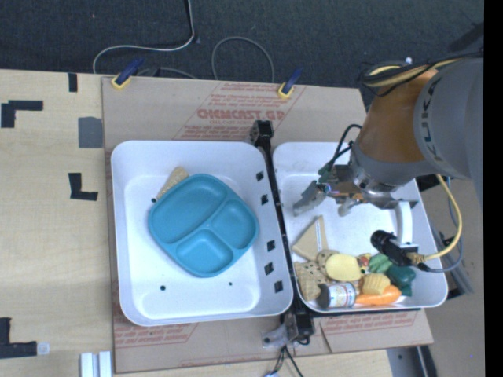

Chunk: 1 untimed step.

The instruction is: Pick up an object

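The jaws hang over the right bin, spread apart; the toy pile lies nearer, untouched.

Red print runs across the cardboard sheet under the two bins. Its largest line seems to read "CHEMCAST GP", seen upside down from this camera; the smaller lines beside it are too blurred to read. More red print shows on the cardboard's near edge, also illegible. Dark letters stand on the arm's grey casing, cut off and unreadable.
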Motion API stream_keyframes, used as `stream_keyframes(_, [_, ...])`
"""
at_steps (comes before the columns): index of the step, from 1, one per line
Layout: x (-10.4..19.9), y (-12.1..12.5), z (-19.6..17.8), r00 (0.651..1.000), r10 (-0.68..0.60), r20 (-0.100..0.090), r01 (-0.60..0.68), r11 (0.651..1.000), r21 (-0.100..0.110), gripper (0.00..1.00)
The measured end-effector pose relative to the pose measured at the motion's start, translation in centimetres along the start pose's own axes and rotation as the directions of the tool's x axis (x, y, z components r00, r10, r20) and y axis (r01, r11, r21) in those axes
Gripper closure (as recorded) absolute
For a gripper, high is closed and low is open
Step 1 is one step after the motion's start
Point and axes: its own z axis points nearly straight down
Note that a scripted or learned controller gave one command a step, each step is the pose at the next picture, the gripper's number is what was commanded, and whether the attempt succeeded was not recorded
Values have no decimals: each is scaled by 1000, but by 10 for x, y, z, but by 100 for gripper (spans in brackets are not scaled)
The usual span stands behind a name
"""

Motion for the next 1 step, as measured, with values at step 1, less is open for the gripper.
stream_keyframes(1, [0, 1, -10, 1000, -2, -1, 2, 1000, -2, 100])
